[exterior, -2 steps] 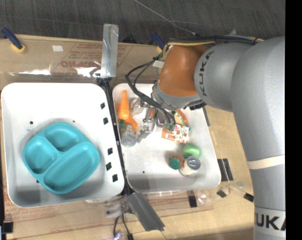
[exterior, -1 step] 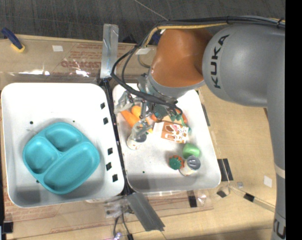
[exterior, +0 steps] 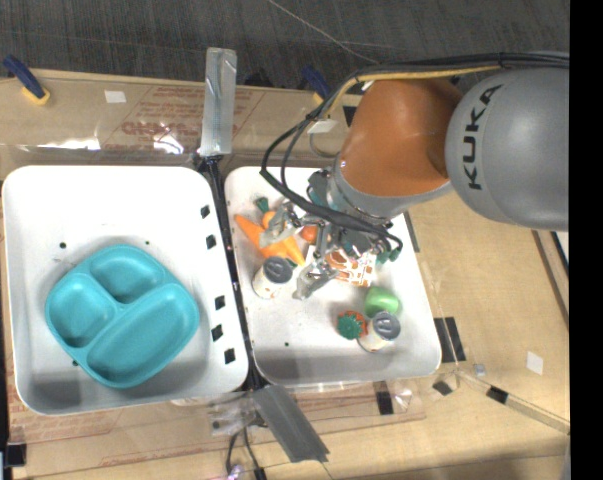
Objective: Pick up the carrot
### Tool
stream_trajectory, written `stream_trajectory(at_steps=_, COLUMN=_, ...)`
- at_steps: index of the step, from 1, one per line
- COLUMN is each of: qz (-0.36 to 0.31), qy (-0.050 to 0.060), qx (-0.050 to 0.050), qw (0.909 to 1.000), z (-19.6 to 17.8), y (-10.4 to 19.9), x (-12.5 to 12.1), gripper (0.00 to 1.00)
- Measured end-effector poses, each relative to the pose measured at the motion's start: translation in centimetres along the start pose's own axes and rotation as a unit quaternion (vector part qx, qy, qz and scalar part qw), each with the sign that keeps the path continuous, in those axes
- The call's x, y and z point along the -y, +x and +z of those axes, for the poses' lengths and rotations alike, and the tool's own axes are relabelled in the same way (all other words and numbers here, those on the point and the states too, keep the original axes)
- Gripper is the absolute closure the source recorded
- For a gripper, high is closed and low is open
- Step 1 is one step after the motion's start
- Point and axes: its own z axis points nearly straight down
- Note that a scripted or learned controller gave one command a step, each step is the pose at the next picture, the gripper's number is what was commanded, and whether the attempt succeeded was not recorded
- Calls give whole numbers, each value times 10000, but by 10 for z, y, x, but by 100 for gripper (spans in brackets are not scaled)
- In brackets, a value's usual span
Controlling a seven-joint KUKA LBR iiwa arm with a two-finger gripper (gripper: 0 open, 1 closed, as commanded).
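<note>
The carrot (exterior: 253, 232) is an orange wedge lying in the upper left part of the right bin (exterior: 311, 363), close to that bin's left wall. My gripper (exterior: 315, 271) hangs low over the middle of the same bin, just right of and below the carrot, amid a cluster of small items. The orange band and grey wrist hide the bin's upper right part. I see nothing clearly held by the gripper.
Around the gripper lie a white bottle with a dark cap (exterior: 272, 275), an orange-and-white patterned packet (exterior: 358, 268), a green ball (exterior: 382, 301), a red-and-green piece (exterior: 351, 323) and a small jar (exterior: 383, 331). The left bin (exterior: 41, 198) holds a teal divided plate (exterior: 121, 313).
</note>
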Motion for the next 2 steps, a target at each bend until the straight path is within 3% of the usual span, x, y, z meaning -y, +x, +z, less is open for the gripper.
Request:
stream_trajectory(at_steps=1, qz=-849, qy=-15, qx=-12, qw=9964, z=102, y=-14, x=39, gripper=0)
stream_trajectory(at_steps=2, qz=-868, qy=2, qx=20, qw=9962, z=89, y=-17, x=38, gripper=100)
